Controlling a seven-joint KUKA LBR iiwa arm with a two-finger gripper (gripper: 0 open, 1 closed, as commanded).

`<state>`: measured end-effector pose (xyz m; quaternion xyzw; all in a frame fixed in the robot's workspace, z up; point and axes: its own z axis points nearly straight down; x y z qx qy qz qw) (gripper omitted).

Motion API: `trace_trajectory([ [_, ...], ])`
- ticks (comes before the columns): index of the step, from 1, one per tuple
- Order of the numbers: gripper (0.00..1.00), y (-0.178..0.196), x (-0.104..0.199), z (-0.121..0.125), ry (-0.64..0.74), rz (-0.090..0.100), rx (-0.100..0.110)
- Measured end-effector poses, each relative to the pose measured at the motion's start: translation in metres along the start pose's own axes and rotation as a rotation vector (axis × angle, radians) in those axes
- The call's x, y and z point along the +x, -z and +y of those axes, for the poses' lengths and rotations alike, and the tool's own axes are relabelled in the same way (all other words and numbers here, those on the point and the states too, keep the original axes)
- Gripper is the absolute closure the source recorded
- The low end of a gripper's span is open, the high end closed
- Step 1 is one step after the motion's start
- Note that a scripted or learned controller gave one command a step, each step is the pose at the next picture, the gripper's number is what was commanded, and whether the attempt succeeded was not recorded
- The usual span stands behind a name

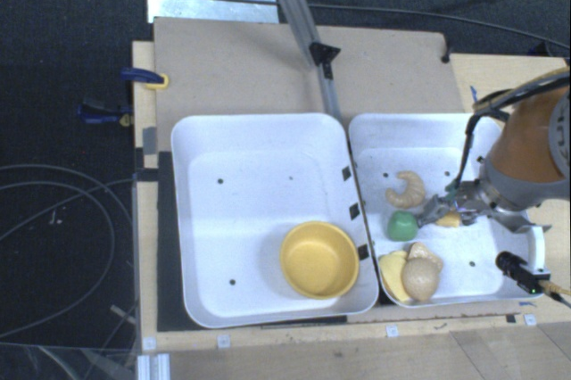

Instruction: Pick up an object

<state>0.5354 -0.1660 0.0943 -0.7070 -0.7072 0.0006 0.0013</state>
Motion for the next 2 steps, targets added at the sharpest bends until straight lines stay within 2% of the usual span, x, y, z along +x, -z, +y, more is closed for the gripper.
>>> trace_trajectory([
  [1, 1.00, 0.013, -0.001, 0.001, -0.001, -0.002, -0.005],
  [2, 1.00, 0.056, -0.001, 0.002, 0.004, -0.003, -0.008],
])
